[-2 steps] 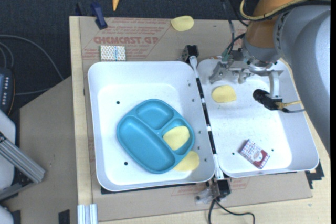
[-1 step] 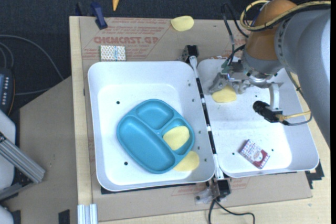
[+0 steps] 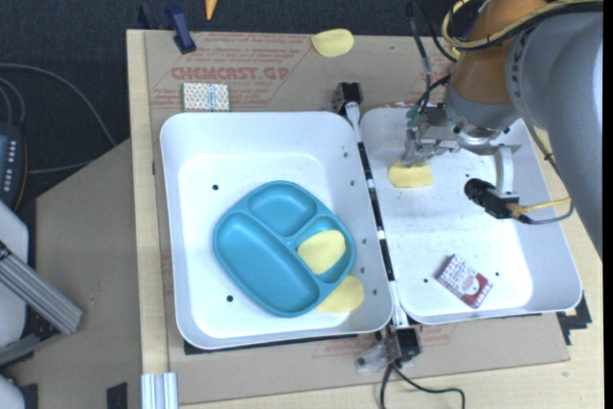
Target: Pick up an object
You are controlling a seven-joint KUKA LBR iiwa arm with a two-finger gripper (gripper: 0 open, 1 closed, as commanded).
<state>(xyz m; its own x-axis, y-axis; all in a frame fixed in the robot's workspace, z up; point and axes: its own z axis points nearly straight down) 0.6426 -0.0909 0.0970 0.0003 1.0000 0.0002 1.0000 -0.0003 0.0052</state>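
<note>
Camera view: the gripper hangs low in the right bin, its tips right at a yellow piece. Whether the jaws are parted or closed cannot be told.

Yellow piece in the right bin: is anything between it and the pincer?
Nothing visible. The pincer is right above the yellow piece in the right bin; the red packet lies well off, nearer the camera.

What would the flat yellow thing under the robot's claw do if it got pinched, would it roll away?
The flat pale yellow piece in the right white bin lies low and flat, so it probably would not roll. It looks thin, so the gripper directly above it may struggle to get hold of its edge. It looks small and probably light, so it may slide on the smooth bin floor.
</note>
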